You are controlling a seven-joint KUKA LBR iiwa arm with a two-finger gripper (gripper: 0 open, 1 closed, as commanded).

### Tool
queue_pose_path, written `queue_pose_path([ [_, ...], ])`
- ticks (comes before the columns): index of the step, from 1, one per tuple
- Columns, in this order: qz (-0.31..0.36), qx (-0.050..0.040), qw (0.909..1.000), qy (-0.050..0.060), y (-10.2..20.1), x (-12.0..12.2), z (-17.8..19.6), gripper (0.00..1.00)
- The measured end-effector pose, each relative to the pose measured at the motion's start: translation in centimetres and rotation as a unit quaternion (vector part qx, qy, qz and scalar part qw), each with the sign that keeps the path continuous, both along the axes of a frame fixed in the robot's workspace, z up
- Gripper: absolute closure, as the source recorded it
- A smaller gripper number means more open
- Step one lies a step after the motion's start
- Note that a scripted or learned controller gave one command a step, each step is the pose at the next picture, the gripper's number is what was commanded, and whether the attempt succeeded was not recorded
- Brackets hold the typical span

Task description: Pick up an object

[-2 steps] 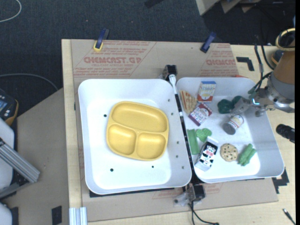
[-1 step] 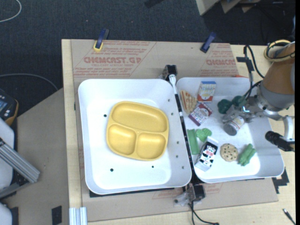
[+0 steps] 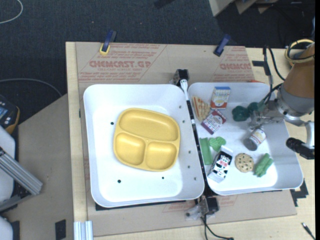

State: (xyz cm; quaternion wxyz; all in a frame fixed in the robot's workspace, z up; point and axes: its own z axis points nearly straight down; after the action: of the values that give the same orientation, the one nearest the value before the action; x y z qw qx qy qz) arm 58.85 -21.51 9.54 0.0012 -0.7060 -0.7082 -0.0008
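The hand hung low over the far right part of the right white plastic bin, at the end of the grey arm with the orange band. Its metal parts were small and blurred from this angle, so I cannot tell how it stood, and nothing was seen gripped in it. Just below it lay a small grey cylinder with a pale label, lying on its side, probably smooth and hard; I judge this was the object nearest to be picked. Just to the left of the hand was a dark green rounded toy, which looked like soft plastic.

To do this step well, I think the hand should come straight down, centred on the cylinder and across its narrow width, because a round body can roll away from a side push.

Near the cylinder lay a round brown cookie with dark spots and a light green leafy piece. Further left were a small black and white carton, a bright green flat piece, a purple packet, a white and orange box and a striped tan wafer. The left white bin carried a glossy yellow divided tray. Both bins sat on the table, covered with brown printed paper.
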Motion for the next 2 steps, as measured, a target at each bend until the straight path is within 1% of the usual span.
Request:
queue_pose_path([
  [1, 0.000, -0.0029, 1.0000, -0.004, 0.8, 0.5, 5.9, 1.00],
  [2, 0.000, -0.0030, 1.0000, -0.004, 1.1, 1.6, 10.8, 1.00],
])
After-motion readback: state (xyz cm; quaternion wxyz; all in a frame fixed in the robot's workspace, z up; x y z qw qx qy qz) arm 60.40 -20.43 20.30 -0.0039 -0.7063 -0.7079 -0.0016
